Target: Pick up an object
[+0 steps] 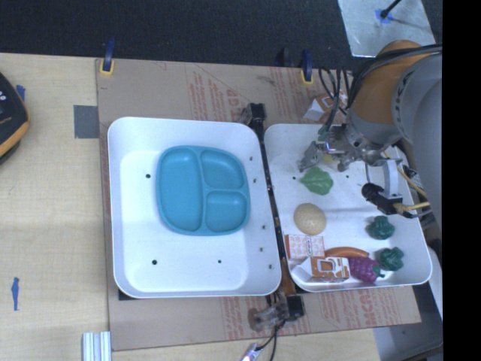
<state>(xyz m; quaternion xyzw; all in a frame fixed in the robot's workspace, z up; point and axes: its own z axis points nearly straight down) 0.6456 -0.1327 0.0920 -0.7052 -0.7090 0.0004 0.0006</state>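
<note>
The tool (328, 156) hangs low over the far part of the right bin (282, 145), just above a green leafy toy (317, 180) that lies right below its metal fingers; whether the tool stands wide or narrow cannot be told, and nothing shows between the fingers. The grey arm (409, 96) with its orange band covers the bin's far right corner, and a black bracket with cables (383, 198) from the wrist hangs over the bin's right side.

Taking the leafy toy as landmark: nearer the camera from it lies a round beige bun (309, 218), apart from the toy with bare white floor between. Nearer again, crowded against the bin's near wall, are a small red-and-white carton (304, 246), an orange-and-white box (330, 268), a sausage-like piece (344, 253) touching the box, and a purple piece (365, 270). To the right and nearer, two dark green broccoli-like pieces (380, 227) (390, 259) sit by the right wall, one behind the other.

Open floor lies to the left of the leafy toy, up to the wall shared with the left bin (120, 201). That bin holds a blue divided plate (203, 189) near its middle, with bare white floor around it. A yellow-and-black device (11, 119) sits at the bench's (45, 224) left edge.
</note>
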